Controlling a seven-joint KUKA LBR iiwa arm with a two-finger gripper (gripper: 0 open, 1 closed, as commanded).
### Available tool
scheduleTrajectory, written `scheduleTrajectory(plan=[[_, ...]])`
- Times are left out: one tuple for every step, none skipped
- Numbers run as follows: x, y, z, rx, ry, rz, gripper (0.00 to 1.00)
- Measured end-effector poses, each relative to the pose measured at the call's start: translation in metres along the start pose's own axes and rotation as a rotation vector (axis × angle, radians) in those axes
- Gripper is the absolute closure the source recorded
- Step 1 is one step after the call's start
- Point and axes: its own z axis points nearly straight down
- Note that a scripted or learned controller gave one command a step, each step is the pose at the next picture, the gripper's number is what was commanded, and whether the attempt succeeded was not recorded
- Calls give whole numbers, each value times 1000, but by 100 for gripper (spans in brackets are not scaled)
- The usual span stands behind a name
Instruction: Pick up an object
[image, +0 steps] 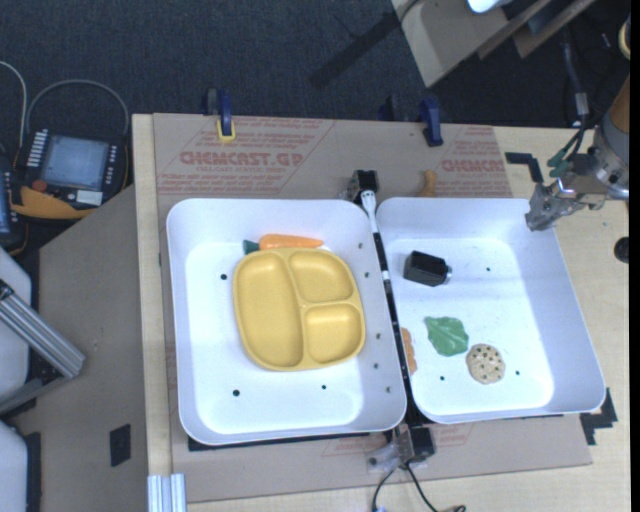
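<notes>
Over the bench, from above and at a slant:
Left bin (190, 300): white, shallow, holding a yellow divided plate (298, 306) with three compartments, lying flat near the middle.
Carrot (291, 241): orange, lying just beyond the plate's far edge, touching or nearly touching it; a small green bit at its left end.
Right bin (560, 300): white, shallow, set edge to edge with the left one.
Black block (426, 268): in the right bin's far left part, apart from the rest.
Green leaf (446, 334): flat on the right bin's floor, nearer the front.
Cookie (486, 364): round, speckled, just beside the leaf, toward the front right.
Orange strip (408, 352): lying along the right bin's left wall.
Gripper (545, 212): at the right bin's far right corner, over the rim, well apart from every object; nothing seen between the fingers; apart or together, cannot tell.
</notes>
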Motion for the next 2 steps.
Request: scheduleTrajectory(plan=[[51, 12, 8, 6, 3, -4, 100], [105, 10, 2, 7, 3, -3, 100]])
